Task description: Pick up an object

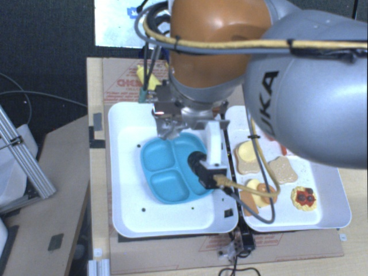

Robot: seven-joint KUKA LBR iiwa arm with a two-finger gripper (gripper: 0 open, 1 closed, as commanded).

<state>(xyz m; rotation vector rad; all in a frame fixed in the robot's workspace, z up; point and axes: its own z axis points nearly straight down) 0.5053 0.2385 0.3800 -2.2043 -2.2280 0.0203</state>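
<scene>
While the arm [241,56] fills the upper middle of our view, reaching in from three o'clock with its orange band [218,33] uppermost, we see its wrist come down over the left bin [123,171]. We take the jaws [172,132] to be somewhere under the grey flange, at about twelve o'clock of the blue tray [167,177], but the wrist hides them and we cannot tell how they stand. That tray, with three compartments, lies flat in the left bin, near its middle and slightly toward three o'clock. A black fitting [201,168] with a yellow cable [253,190] sits over the tray's edge at three o'clock, and the cable runs across into the right bin [336,206]. In the right bin we see the toy foods: a pale yellow piece [246,152] at nine o'clock, a toast slice [283,170] just beside it toward the middle, a small pizza [304,198] at five o'clock, and an orange piece [259,191] near seven o'clock, partly crossed by the cable. Both bins rest on cardboard [115,79] on the table [57,171].
</scene>
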